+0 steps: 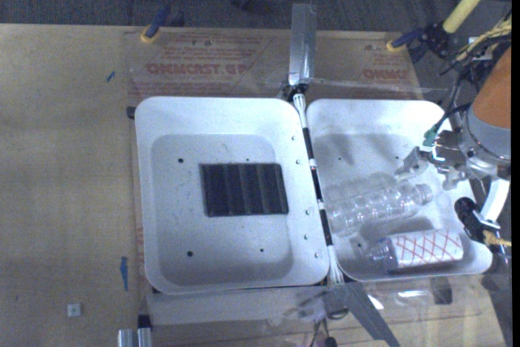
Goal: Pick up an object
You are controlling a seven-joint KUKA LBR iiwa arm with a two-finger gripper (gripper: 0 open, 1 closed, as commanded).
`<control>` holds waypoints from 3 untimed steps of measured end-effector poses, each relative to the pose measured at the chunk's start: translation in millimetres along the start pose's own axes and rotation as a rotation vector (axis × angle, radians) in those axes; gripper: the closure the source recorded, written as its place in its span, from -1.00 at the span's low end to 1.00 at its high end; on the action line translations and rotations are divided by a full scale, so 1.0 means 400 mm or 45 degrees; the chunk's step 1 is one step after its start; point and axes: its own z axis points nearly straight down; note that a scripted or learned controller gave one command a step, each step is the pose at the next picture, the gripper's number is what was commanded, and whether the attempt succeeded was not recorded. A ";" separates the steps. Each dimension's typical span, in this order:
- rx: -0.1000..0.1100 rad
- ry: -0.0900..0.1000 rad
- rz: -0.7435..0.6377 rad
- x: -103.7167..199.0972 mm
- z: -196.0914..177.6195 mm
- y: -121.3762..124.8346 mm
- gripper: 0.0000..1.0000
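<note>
**Arm over the right bin, two bottles lying below it**

The gripper (424, 162) hangs at the far right side of the right bin (357, 119), below the grey wrist and the orange band of the arm (494, 106); from where I stand its metal parts are small and mixed with cables, so I cannot tell how it is set, and I see nothing caught in it; its tip seems to be just above the bin floor, near the cap end of a clear plastic bottle (375, 203), but I cannot tell if it touches it.

This clear bottle lies on its side in the middle of the right bin, slanted; just in front of it, near the front wall, lies a second bottle with a red and white lattice label (421, 248), also on its side; the pattern is plain to see, but no words on it can be read.

The left bin (162, 134) carries one dark ribbed rectangular pad (244, 189), flat in its centre.

Behind the bins, under a clear sheet, a board (195, 65) has red printed letters; they are too faint for me to read with certainty.
</note>
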 end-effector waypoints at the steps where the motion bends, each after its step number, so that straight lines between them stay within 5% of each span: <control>1: -0.010 0.001 -0.049 -0.018 0.234 0.018 -1.00; 2: -0.009 -0.002 -0.307 -0.001 0.235 0.169 -1.00; 3: -0.019 -0.002 -0.488 -0.032 0.232 -0.001 -1.00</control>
